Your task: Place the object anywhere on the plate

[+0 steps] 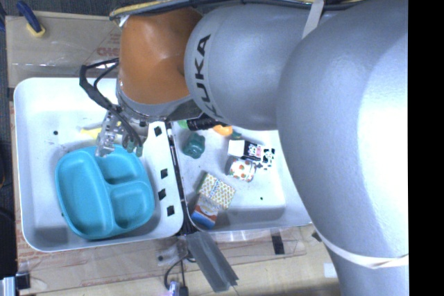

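The gripper (114, 138) is positioned in the left bin (35, 107), directly above the far edge of the blue divided plate (104, 194). Whether it is open or closed cannot be told, and no object is visibly held. The right bin (274, 201) contains a teal cup (194, 145), a patterned box (216, 192) and dice-like blocks (251, 157)
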`<state>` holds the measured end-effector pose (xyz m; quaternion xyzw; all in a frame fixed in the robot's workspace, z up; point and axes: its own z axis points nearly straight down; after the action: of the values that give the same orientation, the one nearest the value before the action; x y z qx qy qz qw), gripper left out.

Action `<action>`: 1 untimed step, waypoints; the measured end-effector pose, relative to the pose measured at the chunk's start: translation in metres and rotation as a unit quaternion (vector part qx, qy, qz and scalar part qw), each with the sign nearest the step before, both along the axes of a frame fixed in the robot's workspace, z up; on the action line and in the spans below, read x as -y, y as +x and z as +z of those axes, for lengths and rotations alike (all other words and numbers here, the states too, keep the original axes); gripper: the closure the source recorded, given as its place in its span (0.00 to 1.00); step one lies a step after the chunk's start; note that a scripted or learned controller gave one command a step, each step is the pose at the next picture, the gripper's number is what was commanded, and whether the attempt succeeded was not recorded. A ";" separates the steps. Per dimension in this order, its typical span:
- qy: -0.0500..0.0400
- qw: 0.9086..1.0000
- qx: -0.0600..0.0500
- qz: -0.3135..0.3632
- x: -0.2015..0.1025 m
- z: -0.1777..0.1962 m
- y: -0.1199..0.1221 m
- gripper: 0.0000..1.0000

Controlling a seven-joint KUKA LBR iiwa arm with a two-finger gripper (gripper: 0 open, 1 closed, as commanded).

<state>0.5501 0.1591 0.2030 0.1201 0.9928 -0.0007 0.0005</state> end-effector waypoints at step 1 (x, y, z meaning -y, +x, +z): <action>0.000 0.999 -0.001 -0.041 0.072 0.006 -0.049 1.00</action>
<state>0.5008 0.0871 0.2090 0.1611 0.9869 -0.0006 -0.0007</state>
